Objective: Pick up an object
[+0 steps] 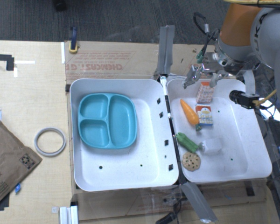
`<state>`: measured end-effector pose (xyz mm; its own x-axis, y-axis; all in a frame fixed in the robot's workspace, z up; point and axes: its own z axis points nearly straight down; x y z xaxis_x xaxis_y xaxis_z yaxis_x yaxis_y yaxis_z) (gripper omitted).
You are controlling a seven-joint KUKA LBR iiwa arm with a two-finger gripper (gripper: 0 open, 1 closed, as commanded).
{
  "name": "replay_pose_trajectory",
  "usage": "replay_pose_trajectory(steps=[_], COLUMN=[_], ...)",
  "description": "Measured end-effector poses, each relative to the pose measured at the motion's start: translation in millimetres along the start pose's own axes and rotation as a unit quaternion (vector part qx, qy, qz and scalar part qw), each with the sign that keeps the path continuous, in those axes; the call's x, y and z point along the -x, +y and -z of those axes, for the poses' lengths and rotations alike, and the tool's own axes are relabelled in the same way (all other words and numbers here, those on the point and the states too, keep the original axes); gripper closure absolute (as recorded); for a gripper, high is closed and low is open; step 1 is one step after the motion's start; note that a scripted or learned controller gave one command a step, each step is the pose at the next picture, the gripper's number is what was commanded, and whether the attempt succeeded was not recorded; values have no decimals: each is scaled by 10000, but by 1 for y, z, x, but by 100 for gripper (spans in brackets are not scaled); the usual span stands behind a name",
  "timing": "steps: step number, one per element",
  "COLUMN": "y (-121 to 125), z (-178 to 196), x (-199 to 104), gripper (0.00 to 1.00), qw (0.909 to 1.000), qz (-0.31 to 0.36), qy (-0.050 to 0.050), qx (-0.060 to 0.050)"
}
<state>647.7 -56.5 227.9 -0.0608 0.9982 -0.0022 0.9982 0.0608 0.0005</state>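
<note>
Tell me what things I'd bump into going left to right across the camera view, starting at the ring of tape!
Tape ring → blue divided plate → green toy vegetable → small carton → end effector above the right bin's far edge.

right bin (252, 148) | carrot (189, 112), two cartons (205, 93), pickle (187, 142), cookie (191, 161)

grey arm coming in from the top right corner, fat orange band sitting above the wrist, metal two-finger gripper (204, 80) pointing down and to the left, fingers (190, 80) splayed apart, nothing pinched between them
</note>
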Motion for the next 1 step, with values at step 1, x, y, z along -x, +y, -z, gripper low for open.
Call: replay_pose_trajectory(steps=[1], y=[-46], z=[-72], x=[38], gripper=[0], qw=[10000], qz=[-7], qy=[4], qx=[-17])
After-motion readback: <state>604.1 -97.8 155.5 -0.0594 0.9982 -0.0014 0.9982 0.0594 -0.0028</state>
